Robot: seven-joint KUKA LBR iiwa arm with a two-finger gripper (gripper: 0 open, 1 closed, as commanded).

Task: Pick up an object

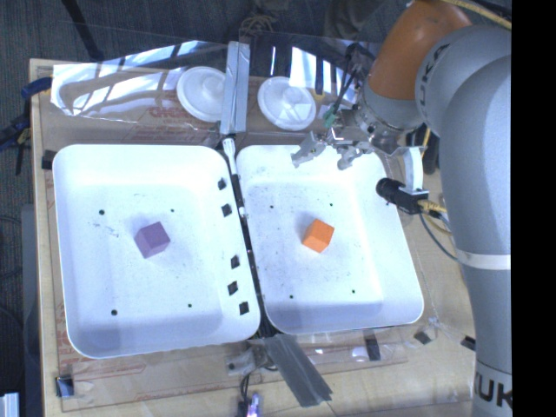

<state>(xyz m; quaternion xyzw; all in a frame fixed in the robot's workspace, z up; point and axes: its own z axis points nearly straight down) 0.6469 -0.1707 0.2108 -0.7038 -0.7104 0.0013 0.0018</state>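
Fingers point(326, 153) spread, I think, with nothing between them, above the right bin's point(395, 233) far rim.
Approach step: the orange cube point(318, 235) sits mid-bin, well apart from me; next I must travel over it, then descend. A purple cube point(153, 238) lies in the left bin point(78, 233).

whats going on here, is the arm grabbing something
Not yet. The arm's gripper hangs open over the far edge of the right bin, with nothing between its fingers. An orange cube lies in that bin, nearer the camera than the gripper and untouched. A purple cube lies in the left bin. No pick has been made.
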